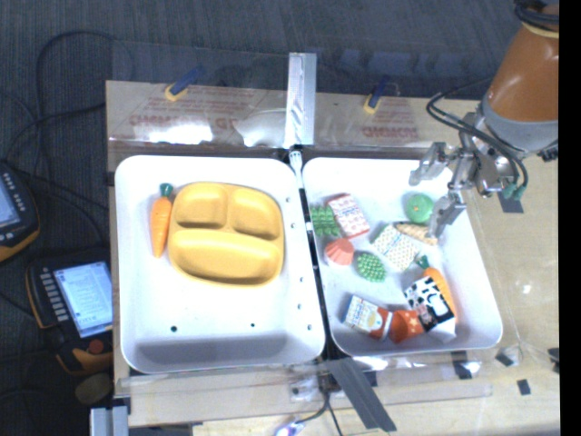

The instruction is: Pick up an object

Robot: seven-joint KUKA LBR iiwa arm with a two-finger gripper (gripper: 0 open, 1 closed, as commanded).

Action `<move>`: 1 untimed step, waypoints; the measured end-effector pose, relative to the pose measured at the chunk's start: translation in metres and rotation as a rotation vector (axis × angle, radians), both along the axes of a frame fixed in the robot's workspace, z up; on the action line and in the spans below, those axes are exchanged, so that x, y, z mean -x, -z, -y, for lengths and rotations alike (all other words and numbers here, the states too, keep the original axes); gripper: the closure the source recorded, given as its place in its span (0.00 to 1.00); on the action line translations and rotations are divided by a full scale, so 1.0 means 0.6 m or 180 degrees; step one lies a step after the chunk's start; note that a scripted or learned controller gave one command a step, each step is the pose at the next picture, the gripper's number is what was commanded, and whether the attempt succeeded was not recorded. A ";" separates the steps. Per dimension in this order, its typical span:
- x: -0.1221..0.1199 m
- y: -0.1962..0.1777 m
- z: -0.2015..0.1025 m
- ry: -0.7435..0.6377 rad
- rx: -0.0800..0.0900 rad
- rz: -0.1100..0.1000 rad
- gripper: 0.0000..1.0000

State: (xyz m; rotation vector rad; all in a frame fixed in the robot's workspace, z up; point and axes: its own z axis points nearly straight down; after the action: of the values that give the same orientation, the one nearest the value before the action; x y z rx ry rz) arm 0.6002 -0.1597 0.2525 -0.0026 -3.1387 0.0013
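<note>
At the upper right of the frame, you see the arm (531, 71) cut off by the top and right edges. At the left edge, a dark handheld device (14, 209) is cropped, its screen unreadable. In the right bin (486, 321), print on the small cartons (363, 315) is too small for you to read, and a red toy (406, 325) lies partly covered among them.

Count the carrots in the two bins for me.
2. One carrot lies in the left bin, along the yellow tray's left side. Another carrot is in the right bin, partly covered by a black-and-white packet. The clutter may hide more.
</note>
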 end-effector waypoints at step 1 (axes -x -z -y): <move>0.055 0.243 -0.001 -0.0235 0.0005 0.0013 0.00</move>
State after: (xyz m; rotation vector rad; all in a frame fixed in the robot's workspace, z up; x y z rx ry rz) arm 0.5670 -0.1589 0.1069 0.1132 -3.1409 0.0039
